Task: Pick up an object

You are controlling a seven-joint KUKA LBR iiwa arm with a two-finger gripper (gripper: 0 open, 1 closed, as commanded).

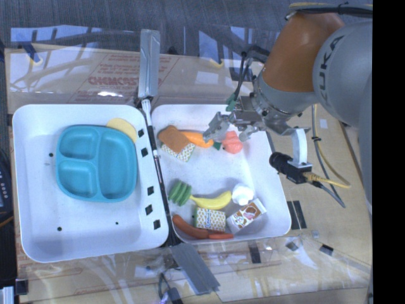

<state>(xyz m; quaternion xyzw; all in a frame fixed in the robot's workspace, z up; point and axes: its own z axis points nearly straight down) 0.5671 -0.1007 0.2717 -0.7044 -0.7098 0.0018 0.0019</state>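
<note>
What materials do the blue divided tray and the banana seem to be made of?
Blue divided tray: probably moulded plastic, with an even colour, rounded compartments and a soft sheen. Banana: likely a plastic toy, smooth and uniformly yellow, though the view is too coarse to be sure.

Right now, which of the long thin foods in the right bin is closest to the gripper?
The carrot, orange, lying at the bin's far end just left of the gripper. The banana and sausage lie at the near end.

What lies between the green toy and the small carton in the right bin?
In the camera view, a yellow banana lies between the green toy and the small carton, with a white round item by the carton.
</note>
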